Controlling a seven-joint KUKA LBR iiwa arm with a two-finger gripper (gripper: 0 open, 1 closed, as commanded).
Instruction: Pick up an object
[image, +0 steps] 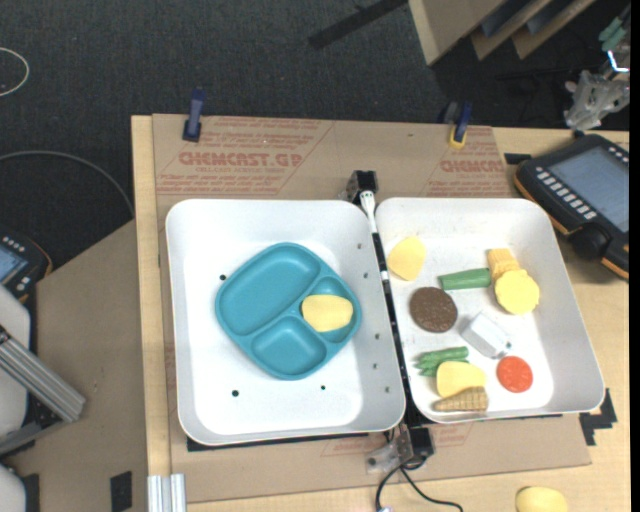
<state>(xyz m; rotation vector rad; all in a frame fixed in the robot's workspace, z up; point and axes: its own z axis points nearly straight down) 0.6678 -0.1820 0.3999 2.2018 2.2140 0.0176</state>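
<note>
On table (300, 150) centre: toy foods lie in right bin (560, 260) | end effector state: cannot tell | pick not begun.

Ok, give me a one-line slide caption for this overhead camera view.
Two white bins: the left bin holds a blue divided tray with a yellow piece; the right bin holds assorted toy food.
</note>
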